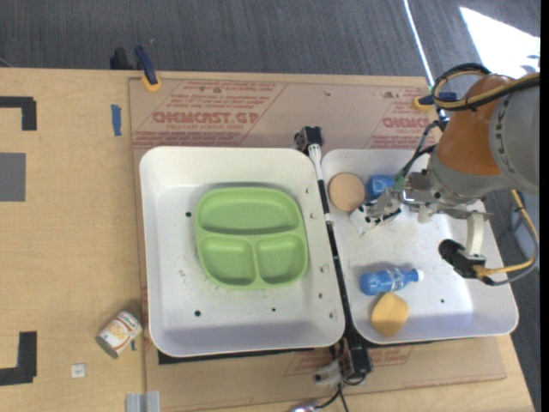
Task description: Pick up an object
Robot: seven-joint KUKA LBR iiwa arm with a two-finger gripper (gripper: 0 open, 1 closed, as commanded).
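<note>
Your gripper is low in the right bin, close to the egg and a blue item. I cannot tell its opening; the tip is too small to read. You look mid-approach. Next, settle squarely over one target. The bottle lies apart.

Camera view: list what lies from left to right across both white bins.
Green three-compartment plastic tray → tan egg-shaped ball → two-finger gripper. The blue plastic bottle and the yellow-orange rounded lump overlap that span, so I leave them unranked.
</note>
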